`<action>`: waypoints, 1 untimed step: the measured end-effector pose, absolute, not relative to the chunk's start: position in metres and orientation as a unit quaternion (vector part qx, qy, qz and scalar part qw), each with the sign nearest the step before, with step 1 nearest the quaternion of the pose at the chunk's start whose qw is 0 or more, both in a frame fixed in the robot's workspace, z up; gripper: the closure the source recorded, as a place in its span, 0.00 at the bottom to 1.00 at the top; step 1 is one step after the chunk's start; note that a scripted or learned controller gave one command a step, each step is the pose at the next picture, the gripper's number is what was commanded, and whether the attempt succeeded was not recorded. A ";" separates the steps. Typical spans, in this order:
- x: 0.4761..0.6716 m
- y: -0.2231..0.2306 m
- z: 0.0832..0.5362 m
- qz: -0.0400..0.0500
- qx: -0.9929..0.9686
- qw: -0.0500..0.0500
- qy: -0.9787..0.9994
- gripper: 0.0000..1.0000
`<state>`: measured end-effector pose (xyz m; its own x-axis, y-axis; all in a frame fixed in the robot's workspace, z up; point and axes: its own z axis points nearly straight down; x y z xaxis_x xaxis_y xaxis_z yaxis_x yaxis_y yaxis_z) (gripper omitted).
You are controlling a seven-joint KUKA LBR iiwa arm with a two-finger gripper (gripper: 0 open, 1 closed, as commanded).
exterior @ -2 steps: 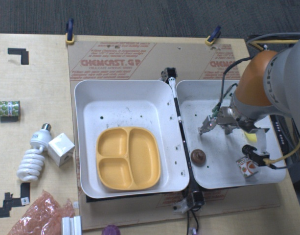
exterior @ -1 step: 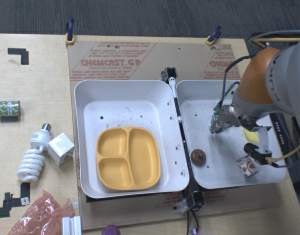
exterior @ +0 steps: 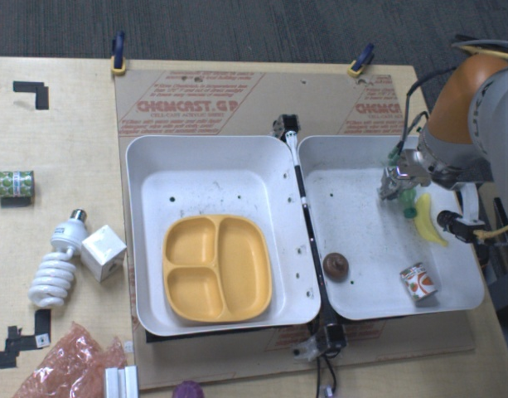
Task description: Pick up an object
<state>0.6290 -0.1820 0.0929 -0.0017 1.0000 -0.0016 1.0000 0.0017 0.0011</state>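
My gripper (exterior: 394, 182) is low over the far right part of the right bin (exterior: 361, 222), at the end of the grey arm with the orange band (exterior: 465, 98). Just below it lie a small green object (exterior: 409, 203) and a yellow banana (exterior: 428, 220), which touch each other. The gripper's tip is right at the green object's upper end. A brown ball (exterior: 335, 264) rests near the bin's front left corner. A small red-and-white can (exterior: 418, 281) lies at the front right.
The left bin (exterior: 146, 222) holds a yellow divided plate (exterior: 217, 268). Outside the bins, on the left of the bench, lie a spiral light bulb (exterior: 58, 259), a white cube (exterior: 103, 252), a green can (exterior: 14, 185) and a pink mesh bag (exterior: 67, 365).
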 end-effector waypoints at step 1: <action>0.630 -0.177 0.092 0.003 0.705 -0.002 0.709 0.00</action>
